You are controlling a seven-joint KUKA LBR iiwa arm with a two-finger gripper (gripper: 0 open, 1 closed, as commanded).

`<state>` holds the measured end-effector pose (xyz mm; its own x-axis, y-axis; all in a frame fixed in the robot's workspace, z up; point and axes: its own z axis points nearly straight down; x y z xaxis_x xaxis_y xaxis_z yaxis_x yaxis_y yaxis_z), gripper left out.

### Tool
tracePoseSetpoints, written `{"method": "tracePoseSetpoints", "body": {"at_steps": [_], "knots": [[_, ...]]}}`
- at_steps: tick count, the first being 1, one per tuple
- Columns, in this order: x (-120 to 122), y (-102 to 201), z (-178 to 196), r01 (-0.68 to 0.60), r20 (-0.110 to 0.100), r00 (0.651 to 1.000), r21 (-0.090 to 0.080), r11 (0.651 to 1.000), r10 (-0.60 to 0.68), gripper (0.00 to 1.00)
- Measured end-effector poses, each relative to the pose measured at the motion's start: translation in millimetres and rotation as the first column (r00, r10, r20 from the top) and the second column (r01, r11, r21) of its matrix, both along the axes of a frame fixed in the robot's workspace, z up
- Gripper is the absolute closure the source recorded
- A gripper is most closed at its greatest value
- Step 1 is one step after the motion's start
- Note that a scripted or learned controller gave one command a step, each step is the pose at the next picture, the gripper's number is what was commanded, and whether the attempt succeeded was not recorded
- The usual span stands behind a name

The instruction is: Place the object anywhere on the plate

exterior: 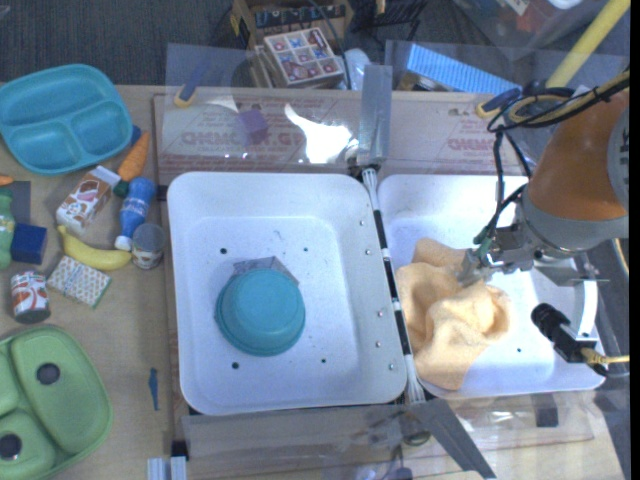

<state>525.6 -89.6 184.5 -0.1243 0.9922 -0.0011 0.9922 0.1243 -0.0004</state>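
A round teal plate (260, 311) lies in the left bin (200, 218), a little left of its middle. In the right bin (520, 363), a crumpled yellow cloth (450, 328) lies against the left wall. My gripper (474, 268) reaches in from the right and is down at the cloth's upper edge, touching the fabric. The folds of the cloth hide its tip.
A metal divider (380, 238) separates the two bins. A black fitting (558, 330) on the arm hangs over the right bin's lower right. Left of the bins, a banana (92, 251), a small carton (84, 198), a bottle (130, 213) and trays lie on the bench.
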Motion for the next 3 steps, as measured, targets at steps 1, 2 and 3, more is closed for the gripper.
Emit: {"method": "tracePoseSetpoints", "body": {"at_steps": [1,2,3], "knots": [[-46.4,-3.8,31.3,0.260,-0.004,0.966,0.001,0.966,-0.260,1.00],[-46.5,73.7,-0.7,0.271,-0.003,0.963,0.000,0.963,-0.271,1.00],[-24.9,162.9,-0.1,-0.019,0.003,1.000,0.000,1.000,0.019,1.00]]}}
